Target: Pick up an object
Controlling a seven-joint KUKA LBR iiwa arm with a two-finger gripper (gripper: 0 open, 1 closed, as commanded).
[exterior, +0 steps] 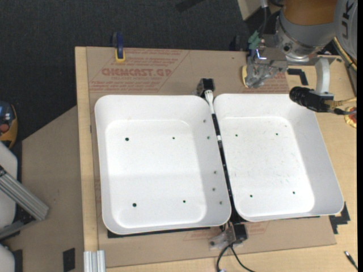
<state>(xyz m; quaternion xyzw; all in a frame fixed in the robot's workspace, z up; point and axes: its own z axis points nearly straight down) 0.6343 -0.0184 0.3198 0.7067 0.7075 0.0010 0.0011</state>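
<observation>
hand above right bin's far rim

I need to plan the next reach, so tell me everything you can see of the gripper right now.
The gripper hangs from the grey arm's wrist, below its orange band, at the top right. It looks like pale metal with small teal fittings and points down. It sits over the cardboard just beyond the right bin's far rim, not over either bin. Nothing is visible in it; its tips are too blurred to judge.

the arm was cut off by the top edge. the gripper was small and blurred, over the bench behind the right bin.
</observation>
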